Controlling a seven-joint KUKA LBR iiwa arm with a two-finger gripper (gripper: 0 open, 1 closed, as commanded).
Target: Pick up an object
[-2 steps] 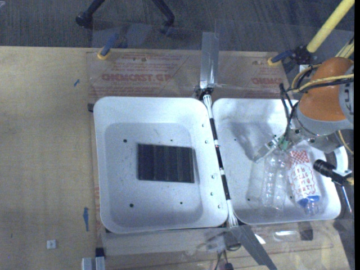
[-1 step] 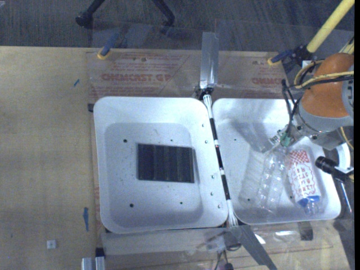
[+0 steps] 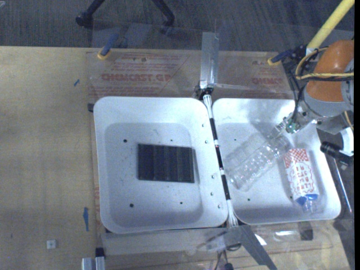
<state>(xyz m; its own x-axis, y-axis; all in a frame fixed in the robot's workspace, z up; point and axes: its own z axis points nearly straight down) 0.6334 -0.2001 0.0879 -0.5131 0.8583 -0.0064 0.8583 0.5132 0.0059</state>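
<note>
Clear plastic bottle (image 3: 256,161), ribbed and see-through, lies slantwise in the right bin (image 3: 236,117), its neck touching the hand (image 3: 292,125); whether the hand grips it, I cannot tell. Just right of it lies a red-and-white labelled bottle (image 3: 301,179) with a blue cap, print unreadable. Left of it, the left bin (image 3: 112,122) holds a dark ribbed slab (image 3: 166,163). Wooden table (image 3: 39,151) beneath, red "CHEMCAST GP" lettering (image 3: 135,77) behind.
</note>
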